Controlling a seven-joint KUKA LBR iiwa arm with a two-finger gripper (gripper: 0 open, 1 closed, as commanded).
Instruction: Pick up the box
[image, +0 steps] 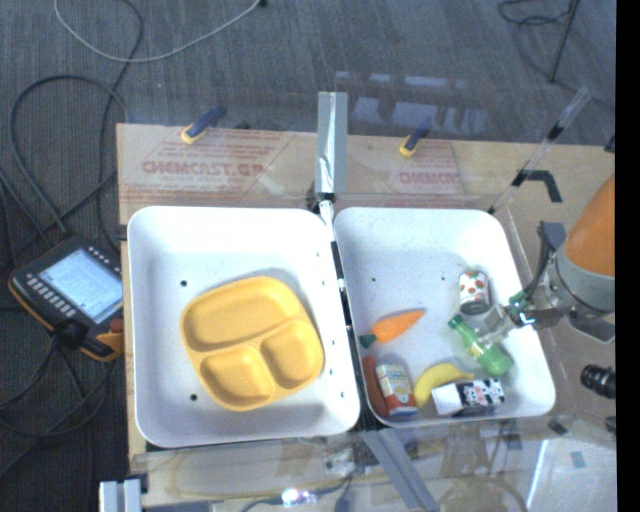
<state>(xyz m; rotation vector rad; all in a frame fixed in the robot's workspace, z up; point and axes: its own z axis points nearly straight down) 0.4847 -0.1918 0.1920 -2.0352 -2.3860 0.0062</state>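
A small red and white box (393, 388) lies at the front left of the right bin (420, 225), next to a banana (441, 380). A black and white carton (470, 397) rests just right of the banana by the front wall. My gripper (526, 308) hangs at the bin's right rim, beside a clear green bottle (481, 343), well to the right of the red box. The arm's grey wrist and orange band (600, 235) enter from the right edge.
An orange carrot (398, 324) lies mid-bin, and a small can (474, 289) stands near the right wall. The left bin (160, 250) holds a yellow divided tray (252, 342). A pendant (70, 290) sits off the bench at left.
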